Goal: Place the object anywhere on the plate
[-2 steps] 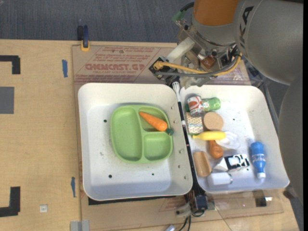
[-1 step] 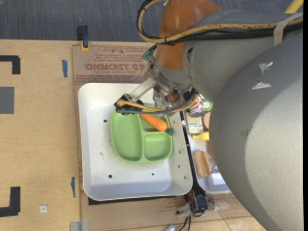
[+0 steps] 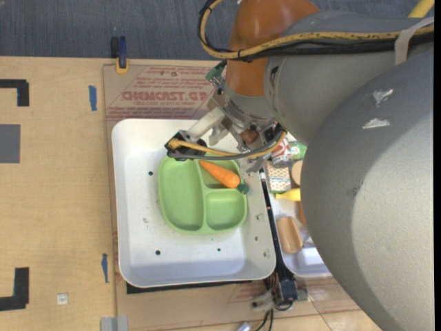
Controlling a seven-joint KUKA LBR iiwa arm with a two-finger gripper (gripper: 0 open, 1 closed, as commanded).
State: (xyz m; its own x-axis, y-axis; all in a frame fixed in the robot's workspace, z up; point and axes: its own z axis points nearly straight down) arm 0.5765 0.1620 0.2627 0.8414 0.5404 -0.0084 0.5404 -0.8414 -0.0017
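Note:
A green divided plate (image 3: 186, 198) lies in the left white bin (image 3: 138, 254). An orange toy carrot (image 3: 220, 174) rests slantwise in the plate's upper right compartment, its green tip over the plate's right rim. My gripper (image 3: 241, 143) hangs just above and behind the carrot, at the bin's back right corner. The arm's grey body and orange band cover most of the right side of the view.
In the right bin, mostly hidden under the arm, lie a patterned packet (image 3: 279, 178), a yellow piece (image 3: 292, 195) and a tan block (image 3: 289, 236). Bare white floor of the left bin surrounds the plate to the left and front.

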